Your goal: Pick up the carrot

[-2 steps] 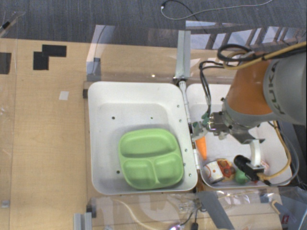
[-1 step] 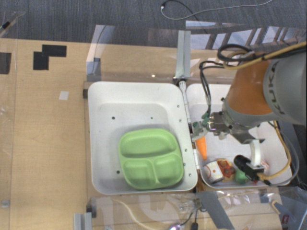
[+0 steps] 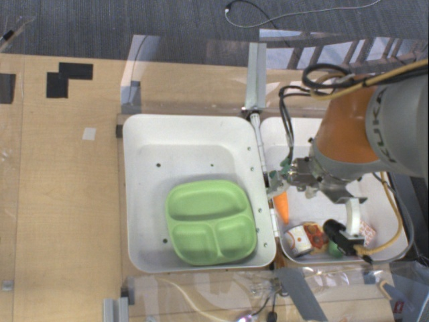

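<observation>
The carrot (image 3: pixel 282 207) is a short orange piece lying in the right bin (image 3: pixel 269 139), close against its left wall. My gripper (image 3: pixel 284 178) hangs just above the carrot's upper end, low in the bin, under the grey arm and its orange band. The arm's bulk hides the gripper's tips, so I cannot make out whether anything is held between them. The carrot looks to be resting on the bin floor.
A green divided plate (image 3: pixel 210 221) lies in the left bin (image 3: pixel 142 200). Near the right bin's front wall sit a small white can (image 3: pixel 297 240), a red and white packet (image 3: pixel 313 233) and a small green item (image 3: pixel 333 249). A metal divider (image 3: pixel 255 79) separates the bins.
</observation>
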{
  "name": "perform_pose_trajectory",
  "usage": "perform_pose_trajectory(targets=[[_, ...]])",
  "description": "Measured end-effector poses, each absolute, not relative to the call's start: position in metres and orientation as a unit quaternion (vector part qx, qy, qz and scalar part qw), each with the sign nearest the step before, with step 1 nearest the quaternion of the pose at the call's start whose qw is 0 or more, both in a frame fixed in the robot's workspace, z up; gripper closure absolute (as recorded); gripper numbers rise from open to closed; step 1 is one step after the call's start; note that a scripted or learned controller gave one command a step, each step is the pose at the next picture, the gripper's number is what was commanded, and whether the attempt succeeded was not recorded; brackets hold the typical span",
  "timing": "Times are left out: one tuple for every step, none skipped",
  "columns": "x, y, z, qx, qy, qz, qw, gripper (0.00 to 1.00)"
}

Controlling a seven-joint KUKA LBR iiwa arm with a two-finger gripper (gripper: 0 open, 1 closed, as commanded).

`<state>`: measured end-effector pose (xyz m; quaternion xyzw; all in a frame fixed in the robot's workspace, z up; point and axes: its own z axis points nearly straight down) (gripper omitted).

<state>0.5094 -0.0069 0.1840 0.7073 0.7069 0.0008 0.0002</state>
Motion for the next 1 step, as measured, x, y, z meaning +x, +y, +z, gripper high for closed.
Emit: perform_pose_trajectory(targets=[[0.5114, -0.007, 0.1946, 0.706, 0.708, 0.0024, 0.002, 1.0]])
